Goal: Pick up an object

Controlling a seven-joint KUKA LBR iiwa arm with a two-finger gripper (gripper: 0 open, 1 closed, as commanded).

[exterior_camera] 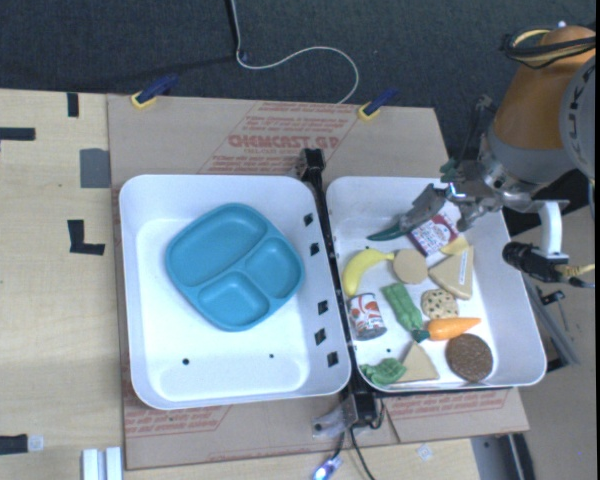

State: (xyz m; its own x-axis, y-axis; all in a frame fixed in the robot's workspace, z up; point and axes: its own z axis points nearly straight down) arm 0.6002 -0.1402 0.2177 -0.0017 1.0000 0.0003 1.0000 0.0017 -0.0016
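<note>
My gripper (432, 211) hangs over the back of the right bin (515, 308), reaching in from the right. It is shut on the top edge of a red and white packet (433, 236), which hangs tilted just above the other items. A dark green pepper (386, 233) lies just left of the packet. Below it lie a yellow banana (362, 266), a tan round biscuit (410, 266) and a cheese wedge (455, 273).
The right bin also holds a small can (367, 315), a green pod (404, 306), a spotted cookie (439, 303), a carrot (452, 327), a brown round patty (470, 356) and a leafy green piece (384, 372). The left bin (150, 358) bears a blue divided plate (234, 265).
</note>
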